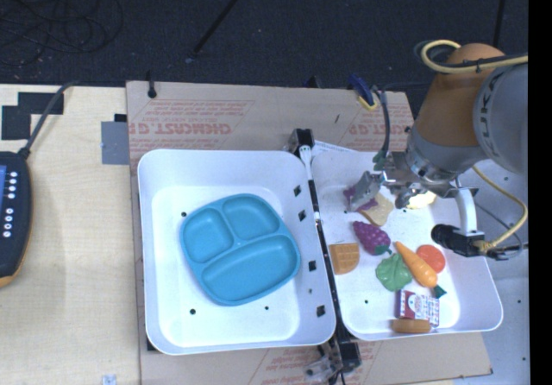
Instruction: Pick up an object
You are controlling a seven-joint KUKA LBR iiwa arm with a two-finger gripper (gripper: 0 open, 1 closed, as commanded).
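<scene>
A small packet (417,309) is seen at the right bin's (487,306) front; whether the gripper (390,180) is clenched cannot be told.

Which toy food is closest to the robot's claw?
The small purple-grey piece, right beside the gripper; the grapes, carrot and tomato lie farther down.

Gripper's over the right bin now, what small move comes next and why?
Probably lower a little, straight down: the gripper hovers at the right bin's far end just above a small purple piece and a tan one, with nothing visibly between its fingers.
</scene>
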